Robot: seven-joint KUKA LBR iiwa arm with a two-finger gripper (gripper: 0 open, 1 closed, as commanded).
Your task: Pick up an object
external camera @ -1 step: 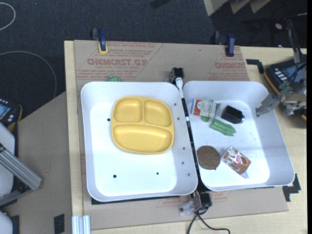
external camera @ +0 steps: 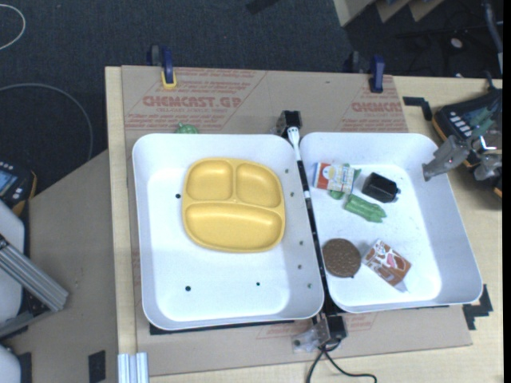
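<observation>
The right bin (external camera: 423, 222) holds several small items. A red, white and green carton (external camera: 334, 178) lies near its back left, with a black block (external camera: 380, 187) to its right. A green piece (external camera: 365, 208) lies just in front of them. A brown round disc (external camera: 342, 257) and a red and white packet (external camera: 387, 262) sit near the front. My gripper (external camera: 441, 161) hangs over the bin's right rim, to the right of the black block and apart from every item. Nothing shows in it.
The left bin (external camera: 160, 246) holds a yellow divided plate (external camera: 234, 204). A black bar (external camera: 301, 174) runs along the seam between the bins. Two blue clamps (external camera: 167, 64) pin the bench's back edge. A small green thing (external camera: 186, 128) lies behind the left bin.
</observation>
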